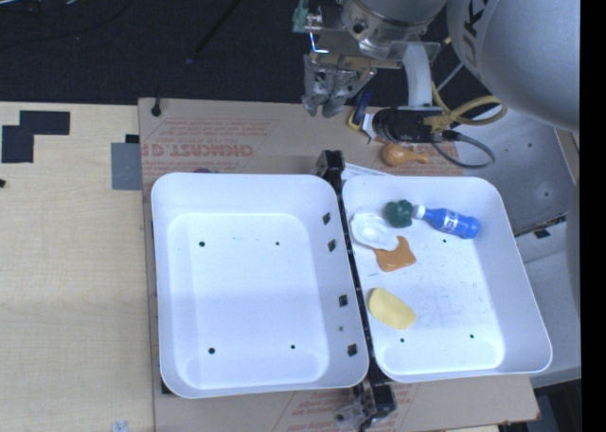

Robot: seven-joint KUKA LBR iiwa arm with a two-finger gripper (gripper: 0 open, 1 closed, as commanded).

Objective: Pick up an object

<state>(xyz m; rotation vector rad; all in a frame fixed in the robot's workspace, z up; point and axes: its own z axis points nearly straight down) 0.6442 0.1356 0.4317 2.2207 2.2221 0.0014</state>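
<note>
Pincer (327, 103) hangs raised beyond the right bin (511, 260), toward its 11 o'clock, apparently gripping nothing; finger spacing cannot be told. Candidate objects lie grouped inside: blue bottle (452, 223), white spoon (370, 228), yellow lump (390, 309).

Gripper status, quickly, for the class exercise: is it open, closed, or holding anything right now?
Gripper: raised beyond the far edge of the bins, nothing visible between its fingers; open or closed cannot be told from this view.
</note>
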